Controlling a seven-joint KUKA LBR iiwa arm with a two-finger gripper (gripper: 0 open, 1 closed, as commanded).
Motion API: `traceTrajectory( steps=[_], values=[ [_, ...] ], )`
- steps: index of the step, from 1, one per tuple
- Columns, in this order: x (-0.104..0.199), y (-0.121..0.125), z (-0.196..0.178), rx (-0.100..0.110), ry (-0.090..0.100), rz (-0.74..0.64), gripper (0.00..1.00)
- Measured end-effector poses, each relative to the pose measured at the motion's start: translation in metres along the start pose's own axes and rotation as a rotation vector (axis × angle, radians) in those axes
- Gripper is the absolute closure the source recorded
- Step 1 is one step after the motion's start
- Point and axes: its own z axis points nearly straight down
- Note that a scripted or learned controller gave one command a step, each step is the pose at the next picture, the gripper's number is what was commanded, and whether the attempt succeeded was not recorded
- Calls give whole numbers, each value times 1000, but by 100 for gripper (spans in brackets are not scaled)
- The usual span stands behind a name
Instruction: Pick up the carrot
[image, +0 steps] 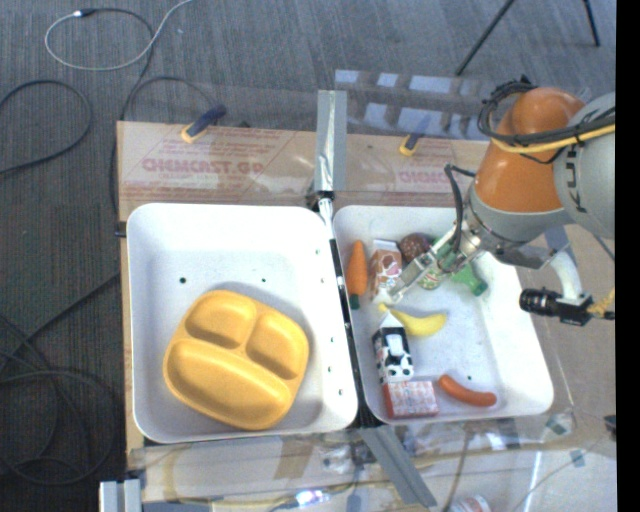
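The carrot (357, 268) is a small orange cone with a green stub at its near end. It lies along the left wall of the right bin (520, 340), lengthwise and flat on the floor. My gripper (398, 288) reaches down-left from the orange-banded wrist (525, 150) into the back of that bin. Its tip sits just right of the carrot, over a pinkish wrapped item (384, 267). Nothing shows the carrot in its grasp.
The right bin also holds a banana (420, 322), a black-and-white carton (394, 355), a red packet (410, 398), a red sausage (467, 392), a brown round item (415, 245) and a green piece (473, 281). A yellow compartment tray (236, 357) lies in the left bin (160, 240).
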Motion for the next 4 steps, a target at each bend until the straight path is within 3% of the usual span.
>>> traceTrajectory(
  steps=[1, 3, 4],
  values=[
    [-23, -20, 84, -1, 3, -26, 0],
    [-28, -19, 103, -8, -1, -2, 0],
    [41, -36, 9, 1, 2, 82, 0]
  ],
)
